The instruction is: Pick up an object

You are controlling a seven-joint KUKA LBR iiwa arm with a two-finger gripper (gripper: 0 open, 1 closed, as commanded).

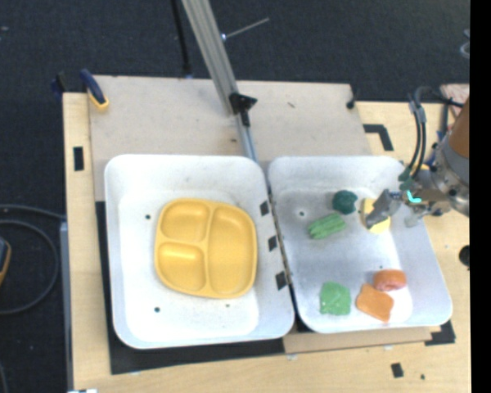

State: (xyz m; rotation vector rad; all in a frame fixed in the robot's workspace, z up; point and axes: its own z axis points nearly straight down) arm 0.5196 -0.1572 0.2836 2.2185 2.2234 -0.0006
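1. The gripper (380, 212) is reaching in from the right and sitting low over the upper right part of the right bin (311, 178), with the grey arm (450, 162) trailing off toward the right edge.
2. Whether the fingers are apart or together, I cannot tell; they are showing as one dark grey shape from this angle.
3. A small yellow object (370, 217) is lying right at the gripper tip, pale yellow and blocky, partly hidden by the dark fingers, so contact cannot be judged.
4. Just to the left of it, a dark green rounded object (344, 201) is resting on the bin floor, close to the yellow one.
5. Below and left of that, a light green elongated object (326, 226) is lying at a slant, near the bin's middle.
6. Toward the near edge, a flat bright green piece (335, 299) is sitting apart from the others.
7. In the near right corner, an orange block (375, 302) is lying just beside a reddish-orange rounded object (389, 280), the two looking as if they are touching.
8. The left bin (131, 178) is holding a yellow divided plate (205, 247) with three compartments, sitting near its middle.
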